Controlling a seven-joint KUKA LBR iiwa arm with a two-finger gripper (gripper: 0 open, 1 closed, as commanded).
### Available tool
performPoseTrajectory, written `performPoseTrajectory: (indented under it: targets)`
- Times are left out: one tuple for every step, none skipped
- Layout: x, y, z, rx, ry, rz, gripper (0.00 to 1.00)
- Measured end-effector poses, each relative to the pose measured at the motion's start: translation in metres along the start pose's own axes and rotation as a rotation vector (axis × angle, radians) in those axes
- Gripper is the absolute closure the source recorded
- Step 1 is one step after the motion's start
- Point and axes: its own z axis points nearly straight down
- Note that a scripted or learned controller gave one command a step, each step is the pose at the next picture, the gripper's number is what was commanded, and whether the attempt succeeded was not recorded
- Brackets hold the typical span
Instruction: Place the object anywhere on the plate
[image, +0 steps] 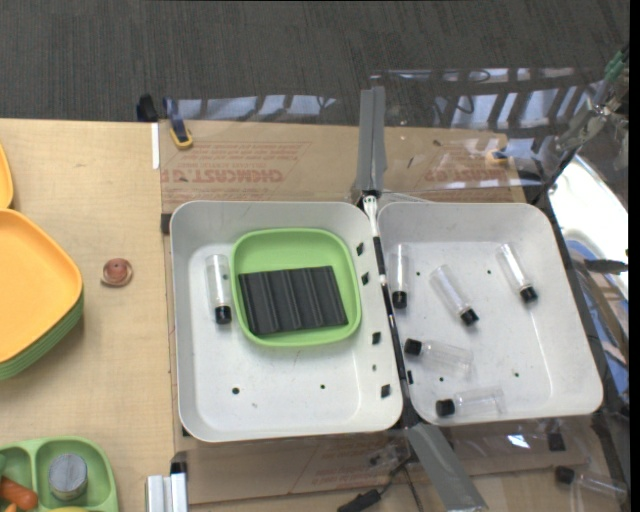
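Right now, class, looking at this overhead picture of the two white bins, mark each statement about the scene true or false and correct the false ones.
1. The green square plate sits in the left white bin. True.
2. A dark ribbed rectangular block lies on the plate. True.
3. The clear plastic vial with a black cap in the left bin rests on the plate. False: it lies on the bin floor beside the plate's left edge.
4. The right white bin holds one vial. False: it holds several, including one near its middle.
5. A stack of orange plates sits on the wooden bench, left of the bins. True.
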Motion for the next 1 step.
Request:
performPoseTrajectory:
  targets:
    - [0.0000, -0.0003, -0.0098, 0.000, 0.000, 0.102, 0.00]
